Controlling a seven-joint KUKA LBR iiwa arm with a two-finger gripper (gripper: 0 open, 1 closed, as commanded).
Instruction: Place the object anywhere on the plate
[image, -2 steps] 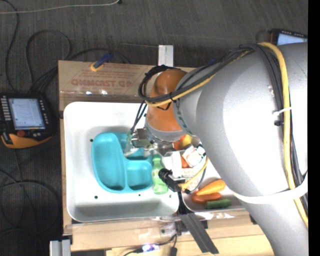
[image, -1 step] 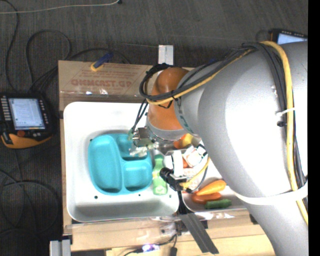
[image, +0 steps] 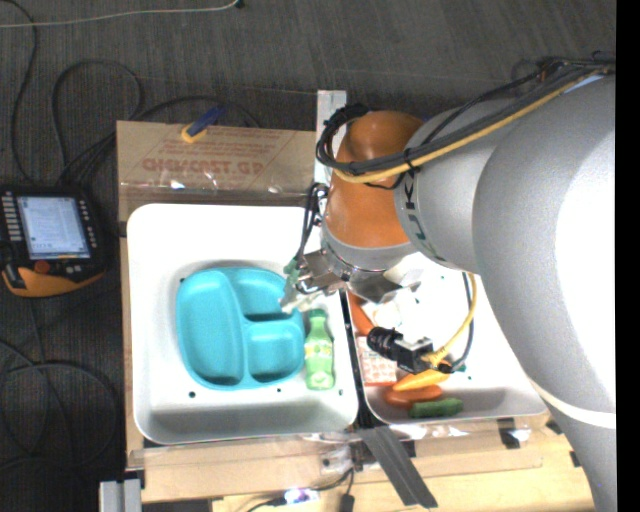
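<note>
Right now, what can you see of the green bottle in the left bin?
The green bottle is small, looks like glossy plastic, pale green with a darker cap end and a light label. It lies on its side on the left bin's white floor, along the right edge of the blue plate, seemingly touching it. The gripper is just above it.

The turquoise plate (image: 225, 325) looks like smooth, glossy plastic, as do the white bins (image: 150, 300) and the green bottle (image: 319, 350). The arm (image: 530, 220) has a smooth, satin grey shell with a shiny orange band (image: 372, 180). A matt brown cardboard sheet (image: 215, 155) lies behind the bins, and the desk (image: 250, 470) edge looks like bare wood.
</note>
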